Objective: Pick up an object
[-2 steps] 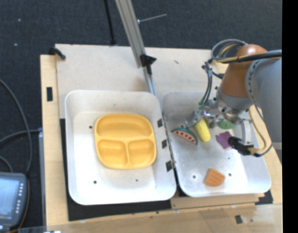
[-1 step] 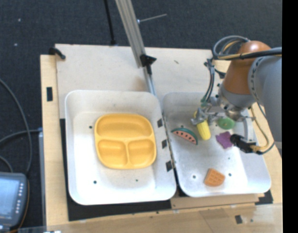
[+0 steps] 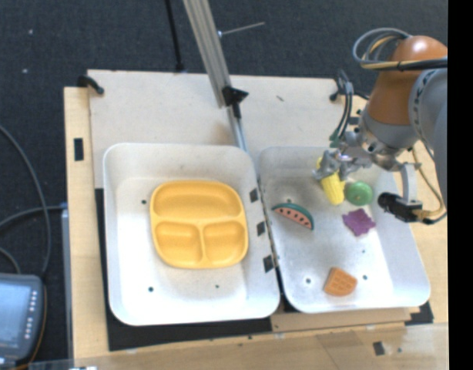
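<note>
Four toys sit in the right bin and I'm going for the yellow one. My end effector is low over the far side of that bin, and the yellow toy, corn-cob shaped as far as I can make out, is right under its tips, maybe touching. I honestly cannot tell from this slanted view whether the thing is spread or closed, or whether the toy is actually between anything, so I'm not calling it a grab.

What I'd watch: the green ball is just beside the yellow toy on the arm's side, close enough to get nudged or pinched along with it. The purple piece is a bit nearer the camera than that, and the watermelon slice sits off toward the bin divider, both out of the way. The orange wedge is well clear, near the front.

My plan would be to centre over the yellow toy's narrow width, close gently, then lift straight up.
</note>
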`<state>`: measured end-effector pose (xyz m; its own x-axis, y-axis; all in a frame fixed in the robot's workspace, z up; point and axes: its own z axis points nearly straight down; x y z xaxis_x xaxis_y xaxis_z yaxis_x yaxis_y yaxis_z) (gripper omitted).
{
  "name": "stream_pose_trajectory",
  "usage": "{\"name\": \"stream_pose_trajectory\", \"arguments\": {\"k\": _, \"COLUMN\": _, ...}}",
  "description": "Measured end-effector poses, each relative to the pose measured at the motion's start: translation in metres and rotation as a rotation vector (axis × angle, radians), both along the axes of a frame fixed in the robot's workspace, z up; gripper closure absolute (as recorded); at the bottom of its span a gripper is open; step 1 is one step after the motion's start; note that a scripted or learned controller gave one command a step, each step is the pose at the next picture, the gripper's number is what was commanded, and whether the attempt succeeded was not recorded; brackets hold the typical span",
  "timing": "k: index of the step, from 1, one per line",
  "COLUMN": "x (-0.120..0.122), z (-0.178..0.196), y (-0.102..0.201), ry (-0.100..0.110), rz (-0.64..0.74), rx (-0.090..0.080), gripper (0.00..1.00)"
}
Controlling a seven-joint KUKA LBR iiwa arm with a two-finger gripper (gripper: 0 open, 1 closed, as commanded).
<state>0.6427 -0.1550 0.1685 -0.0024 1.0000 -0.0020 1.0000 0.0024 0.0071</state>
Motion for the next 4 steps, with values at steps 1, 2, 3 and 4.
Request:
{"name": "stream_pose_trajectory", "arguments": {"k": 1, "x": 0.006, "z": 0.046, "y": -0.005, "ry": 0.000, "rz": 0.001, "rx": 0.000, "gripper": 1.00}}
{"name": "stream_pose_trajectory", "arguments": {"k": 2, "x": 0.007, "z": 0.097, "y": -0.007, "ry": 0.000, "rz": 0.002, "rx": 0.000, "gripper": 1.00}}
{"name": "stream_pose_trajectory", "arguments": {"k": 3, "x": 0.013, "z": 0.090, "y": 0.035, "ry": 0.007, "rz": 0.003, "rx": 0.001, "gripper": 1.00}}
{"name": "stream_pose_trajectory", "arguments": {"k": 4, "x": 0.013, "z": 0.097, "y": 0.083, "ry": 0.007, "rz": 0.004, "rx": 0.003, "gripper": 1.00}}
